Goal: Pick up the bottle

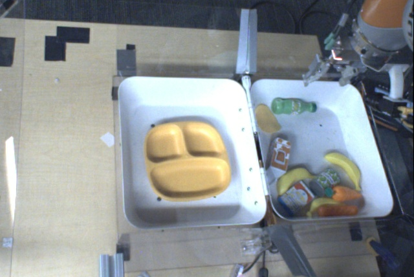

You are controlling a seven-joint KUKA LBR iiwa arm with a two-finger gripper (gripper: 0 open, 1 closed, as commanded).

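A small green bottle (293, 106) with a white label lies on its side near the back of the right bin (362, 115), cap pointing right. My gripper (330, 73) hangs over the back rim of that bin, to the right of and behind the bottle, apart from it. Its two fingers are spread and hold nothing.
The right bin's front holds two bananas (346, 167), a brown carton (279, 153), a tan pear-like piece (266, 118), a carrot (343, 194) and small packets. In the left bin (132, 153) sits a yellow divided tray (187, 158). A metal divider (247, 43) stands between the bins.
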